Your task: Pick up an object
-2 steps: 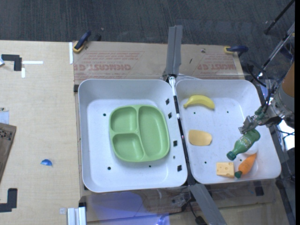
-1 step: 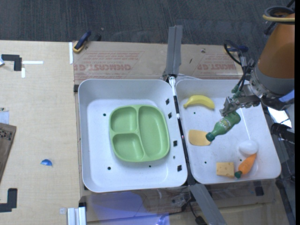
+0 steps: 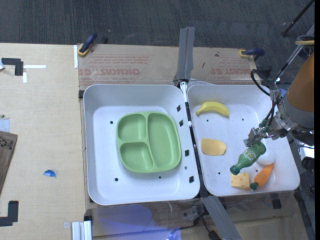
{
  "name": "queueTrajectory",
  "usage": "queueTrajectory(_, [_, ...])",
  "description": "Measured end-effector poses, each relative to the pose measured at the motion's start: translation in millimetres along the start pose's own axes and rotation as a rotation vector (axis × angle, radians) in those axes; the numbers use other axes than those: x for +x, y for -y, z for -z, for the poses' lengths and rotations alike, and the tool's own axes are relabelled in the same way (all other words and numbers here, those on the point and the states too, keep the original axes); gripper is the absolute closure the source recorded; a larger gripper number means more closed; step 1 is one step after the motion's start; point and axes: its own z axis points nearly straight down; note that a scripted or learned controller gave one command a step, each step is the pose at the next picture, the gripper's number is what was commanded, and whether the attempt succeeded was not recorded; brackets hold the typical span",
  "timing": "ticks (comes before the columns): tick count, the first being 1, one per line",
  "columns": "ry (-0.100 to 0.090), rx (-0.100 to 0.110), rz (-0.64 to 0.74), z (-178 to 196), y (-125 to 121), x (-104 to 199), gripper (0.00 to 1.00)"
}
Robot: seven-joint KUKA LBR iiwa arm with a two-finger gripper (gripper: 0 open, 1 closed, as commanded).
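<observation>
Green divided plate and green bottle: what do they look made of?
Green divided plate: probably moulded plastic, matte; uniform pale green with soft rounded dividers and no sharp glare. Green bottle: likely glossy toy plastic; saturated green with a pale patch near its neck, though its small size leaves that uncertain.

Grey arm (image 3: 300, 115), orange band, black cables, metal gripper (image 3: 258, 135).

Glossy green plastic tray (image 3: 149, 142); smooth white bins (image 3: 95, 149); matt cardboard (image 3: 130, 64)
</observation>
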Motion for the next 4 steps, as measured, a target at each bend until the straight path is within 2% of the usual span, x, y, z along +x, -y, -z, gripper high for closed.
queueTrajectory(1, [0.0, -0.001, -0.132, -9.4, -44.6, 16.4, 1.0])
queueTrajectory(2, [0.002, 0.0, -0.307, 16.6, -114.9, 0.8, 1.0])
queueTrajectory(3, [0.001, -0.001, -0.142, 21.2, -83.1, -40.3, 1.0])
queueTrajectory(4, [0.0, -0.001, -0.053, 35.6, -36.7, 41.8, 1.0])
